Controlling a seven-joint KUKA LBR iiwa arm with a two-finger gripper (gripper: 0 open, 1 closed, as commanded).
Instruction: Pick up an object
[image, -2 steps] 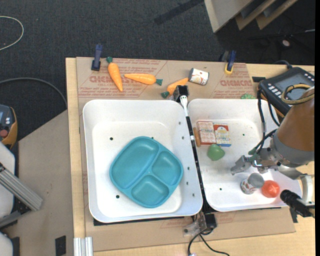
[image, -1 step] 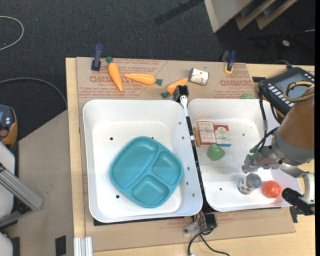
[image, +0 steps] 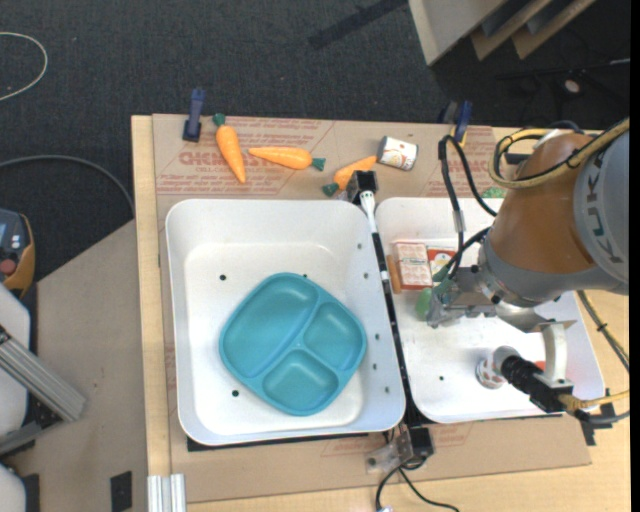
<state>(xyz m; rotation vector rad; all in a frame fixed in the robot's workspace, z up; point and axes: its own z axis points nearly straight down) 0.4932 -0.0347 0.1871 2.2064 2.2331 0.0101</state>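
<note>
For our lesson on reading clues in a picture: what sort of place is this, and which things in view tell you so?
Probably a robotics lab test bench: a robot arm reaches over two white bins, toy carrots lie on the board, and loose cables run about.

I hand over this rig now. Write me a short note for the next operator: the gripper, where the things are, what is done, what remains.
Gripper: low in the right bin, beside the red-orange packet; fingers unclear, nothing seen held.
Left bin: teal divided plate.
On the board behind the bins: three toy carrots and a small white cup.
Done: no pick confirmed.
Left: grasp one object, probably the packet, and lift it.
</note>
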